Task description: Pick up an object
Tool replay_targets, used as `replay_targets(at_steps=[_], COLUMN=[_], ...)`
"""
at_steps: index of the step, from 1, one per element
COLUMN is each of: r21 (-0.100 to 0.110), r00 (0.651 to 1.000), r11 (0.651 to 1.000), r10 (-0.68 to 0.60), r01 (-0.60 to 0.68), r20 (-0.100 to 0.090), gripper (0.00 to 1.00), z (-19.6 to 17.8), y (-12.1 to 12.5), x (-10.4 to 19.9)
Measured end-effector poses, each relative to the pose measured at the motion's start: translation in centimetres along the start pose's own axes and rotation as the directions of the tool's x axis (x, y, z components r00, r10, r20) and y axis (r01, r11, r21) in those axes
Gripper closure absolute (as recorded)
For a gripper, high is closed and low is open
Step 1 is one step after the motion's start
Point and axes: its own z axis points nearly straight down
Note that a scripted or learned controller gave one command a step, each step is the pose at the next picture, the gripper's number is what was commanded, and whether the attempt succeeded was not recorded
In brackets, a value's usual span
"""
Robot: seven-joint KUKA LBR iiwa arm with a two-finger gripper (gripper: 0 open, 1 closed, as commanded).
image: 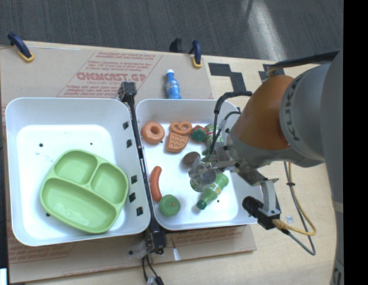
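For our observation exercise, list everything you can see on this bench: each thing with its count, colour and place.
Bins: 2, white, side by side on bench.
Plate: 1, green, three sections, left bin.
Doughnut: 1, orange, right bin, top left.
Pretzel: 1, brown, beside doughnut.
Waffle: 1, orange, below pretzel.
Sausage: 1, red, right bin, left side.
Ball: 1, green, near sausage.
Green bottle: 1, right bin, under gripper.
Blue bottle: 1, on cardboard above bins.
Clamps: blue, bench's top edge.
Gripper: 1, grey, over right bin.

The grey arm (291,123) reaches in from the right, orange band above the wrist, tool (202,174) pointing down.
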Motion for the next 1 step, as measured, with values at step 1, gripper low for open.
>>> replay_targets(at_steps=[1], r21=[-0.006], r00=[1.000], r11=[1.000], r10=[-0.004], r01=[0.004], r20=[0.003], gripper=[1.00], z=[-1.06], y=[0.19], x=[-0.03])
